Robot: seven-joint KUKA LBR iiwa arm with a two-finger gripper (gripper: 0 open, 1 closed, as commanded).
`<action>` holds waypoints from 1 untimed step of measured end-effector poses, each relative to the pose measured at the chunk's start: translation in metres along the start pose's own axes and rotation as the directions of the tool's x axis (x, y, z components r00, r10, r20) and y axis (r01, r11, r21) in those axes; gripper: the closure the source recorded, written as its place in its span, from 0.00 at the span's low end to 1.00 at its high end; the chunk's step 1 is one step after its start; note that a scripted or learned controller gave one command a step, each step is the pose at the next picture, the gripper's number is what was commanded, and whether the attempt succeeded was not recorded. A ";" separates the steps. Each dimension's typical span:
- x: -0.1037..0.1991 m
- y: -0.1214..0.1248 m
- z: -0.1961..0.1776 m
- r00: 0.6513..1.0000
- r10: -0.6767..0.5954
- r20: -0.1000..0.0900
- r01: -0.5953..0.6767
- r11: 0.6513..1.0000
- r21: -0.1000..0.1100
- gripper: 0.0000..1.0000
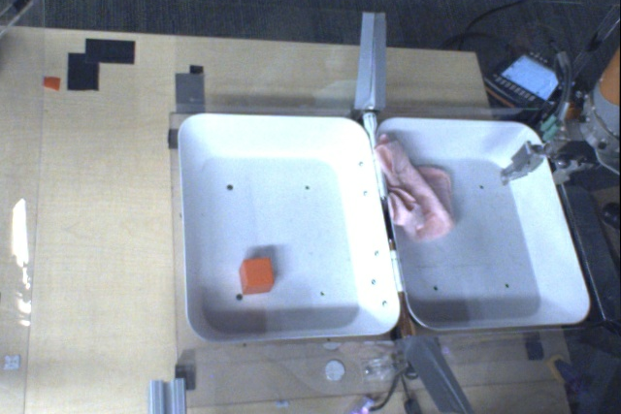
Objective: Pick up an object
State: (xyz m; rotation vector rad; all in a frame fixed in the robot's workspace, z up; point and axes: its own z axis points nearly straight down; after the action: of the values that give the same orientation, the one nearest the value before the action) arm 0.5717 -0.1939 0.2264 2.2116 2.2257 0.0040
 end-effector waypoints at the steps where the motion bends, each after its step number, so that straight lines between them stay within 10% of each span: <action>1: 0.059 0.016 0.115 1.000 -0.017 -0.001 0.017 1.000 0.001 0.00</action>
State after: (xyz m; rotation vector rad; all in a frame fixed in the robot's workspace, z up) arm 0.5876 -0.1353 0.1114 2.1934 2.2460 0.0038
